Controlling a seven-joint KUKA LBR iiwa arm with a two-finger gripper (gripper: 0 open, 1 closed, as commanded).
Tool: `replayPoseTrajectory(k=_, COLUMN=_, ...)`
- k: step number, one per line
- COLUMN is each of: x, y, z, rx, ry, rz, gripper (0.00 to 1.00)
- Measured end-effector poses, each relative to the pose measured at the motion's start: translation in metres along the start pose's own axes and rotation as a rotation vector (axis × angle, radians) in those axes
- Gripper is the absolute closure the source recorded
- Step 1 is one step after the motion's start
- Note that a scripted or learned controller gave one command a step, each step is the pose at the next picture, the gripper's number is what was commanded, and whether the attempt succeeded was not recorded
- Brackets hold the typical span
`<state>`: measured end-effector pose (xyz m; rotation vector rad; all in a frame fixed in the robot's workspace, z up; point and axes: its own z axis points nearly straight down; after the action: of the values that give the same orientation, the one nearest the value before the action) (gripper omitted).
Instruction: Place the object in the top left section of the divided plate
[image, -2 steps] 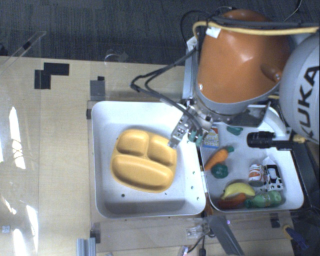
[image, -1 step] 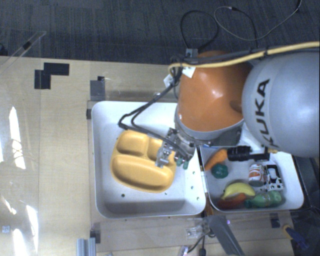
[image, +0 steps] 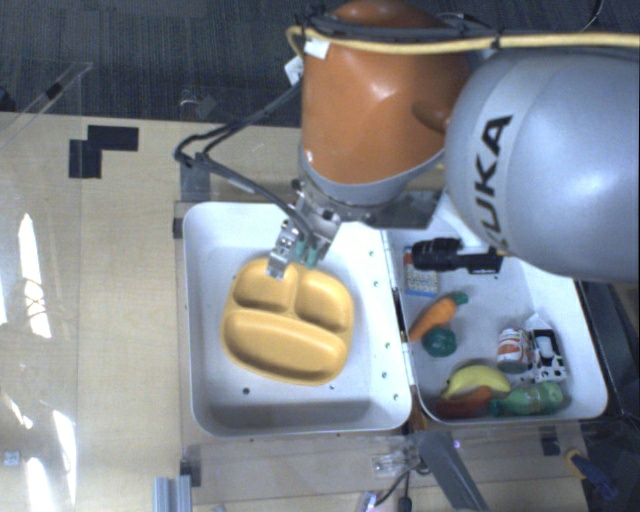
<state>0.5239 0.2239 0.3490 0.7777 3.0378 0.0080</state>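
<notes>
Sitting in the left bin (image: 200, 330): yellow divided plate (image: 290, 320), two small sections at the far side and one long section at the near side. Long section running left to right, dipping a little toward the right.

Down over the plate's far edge: gripper (image: 290, 250), at the rim of the top left section (image: 265, 285), close to the ridge between the two small sections. Cannot tell how wide it stands, nor whether it grips anything.

Right at its tip, on the side toward the top right section: small green object (image: 309, 254), against or just above the plate rim. Too small and too hidden to tell its long axis or heading. Dull teal-green, shape unclear.

In the right bin (image: 590, 390): carrot (image: 435, 315), banana (image: 477, 378), small can (image: 513, 347).
</notes>
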Motion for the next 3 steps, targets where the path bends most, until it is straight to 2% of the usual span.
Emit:
replayPoseTrajectory(k=1, x=0.028, y=-0.003, z=0.113, rx=0.004, ry=0.003, rz=0.114, gripper=1.0)
replayPoseTrajectory(k=3, x=0.023, y=-0.001, z=0.093, rx=-0.004, ry=-0.001, rz=0.118, gripper=1.0)
